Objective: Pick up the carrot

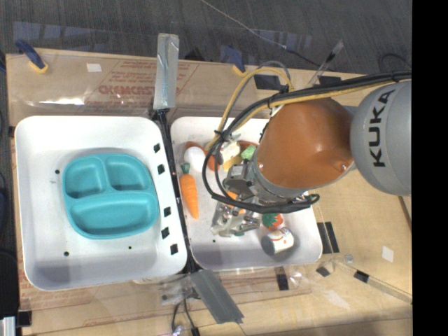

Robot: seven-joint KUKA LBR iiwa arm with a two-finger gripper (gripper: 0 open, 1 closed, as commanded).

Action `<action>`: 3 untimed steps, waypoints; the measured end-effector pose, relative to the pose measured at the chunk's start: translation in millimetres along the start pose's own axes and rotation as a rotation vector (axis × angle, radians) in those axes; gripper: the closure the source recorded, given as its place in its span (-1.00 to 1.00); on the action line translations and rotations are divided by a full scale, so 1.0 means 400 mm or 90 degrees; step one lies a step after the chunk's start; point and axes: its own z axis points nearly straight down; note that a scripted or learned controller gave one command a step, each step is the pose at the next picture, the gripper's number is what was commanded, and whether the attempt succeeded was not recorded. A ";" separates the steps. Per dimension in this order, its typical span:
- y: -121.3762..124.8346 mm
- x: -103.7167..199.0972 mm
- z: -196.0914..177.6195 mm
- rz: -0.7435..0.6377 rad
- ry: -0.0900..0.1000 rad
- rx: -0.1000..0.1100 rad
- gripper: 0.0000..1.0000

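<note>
Gripper (231, 222) right of carrot (189, 194)

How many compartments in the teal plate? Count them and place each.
3 in the teal divided plate in the left bin: two small ones along its far side, one large one along its near side.

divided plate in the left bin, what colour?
Teal, a solid turquoise-blue, on the divided plate in the left bin; camera view.
</note>
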 end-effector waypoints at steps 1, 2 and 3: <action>0.033 -0.056 -0.092 -0.195 0.000 -0.003 1.00; 0.010 -0.011 -0.205 -0.471 0.000 -0.004 1.00; 0.006 0.004 -0.145 -0.663 -0.001 -0.008 1.00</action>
